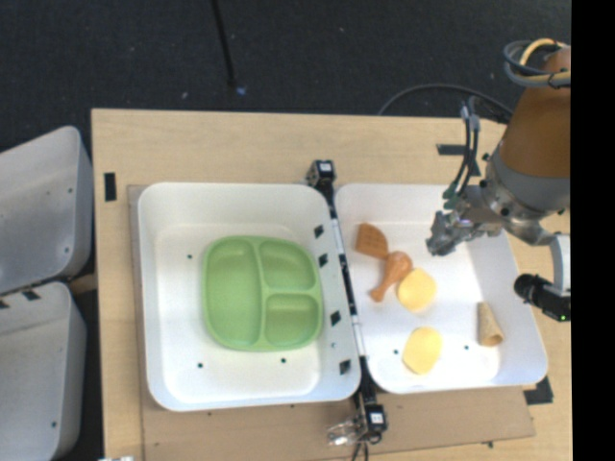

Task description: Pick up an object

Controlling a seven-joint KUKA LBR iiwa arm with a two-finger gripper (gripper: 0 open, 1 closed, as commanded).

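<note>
Round pale-yellow food piece [416, 290], right white bin [509, 353]: nearest to grey end effector [445, 235], jaw state indiscernible; descend centred, clear of adjoining brown drumstick-shaped toy [391, 274].

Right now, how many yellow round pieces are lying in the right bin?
2. One yellow piece lies near the bin's middle, touching the brown drumstick. The other yellow piece lies nearer the front edge. The gripper could hide something beneath it.
</note>
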